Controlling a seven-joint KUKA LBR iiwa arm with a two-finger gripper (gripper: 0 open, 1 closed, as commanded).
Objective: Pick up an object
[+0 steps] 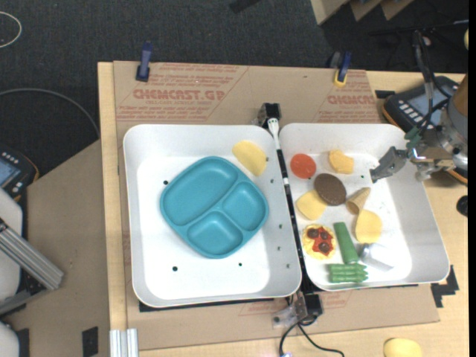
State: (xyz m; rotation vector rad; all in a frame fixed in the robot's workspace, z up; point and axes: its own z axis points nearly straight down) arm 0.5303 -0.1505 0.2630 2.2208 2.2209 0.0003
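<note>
1. Ten or so toy food pieces lie in the right bin (424,229), none of them between the robot's fingers: a red tomato (303,165) and a small yellow piece (341,161) toward the far side, a brown oval patty (330,189) just below them, and a tan cone-shaped piece (359,198) beside the patty.
2. Nearer the front of that bin sit a pale yellow wedge (310,206), a yellow rounded piece (368,226), a pizza slice with red topping (320,240), a green stick (344,242) and a green bundle of beans (347,274); a whitish item at the front right is too indistinct to name.
3. Hovering over the right bin's far right part, the gripper (387,165) reaches in from the right, its dark fingers (381,169) pointing toward the food, apart from every piece; whether they stand wide or narrow cannot be told at this angle.
4. One blue divided plate (214,207) fills the middle of the left bin (145,199), with a yellow lemon-like piece (251,155) just beside its far right corner.
5. Both bins rest side by side on a cardboard sheet (186,95) held by two blue clamps (143,62) at its far edge.
</note>
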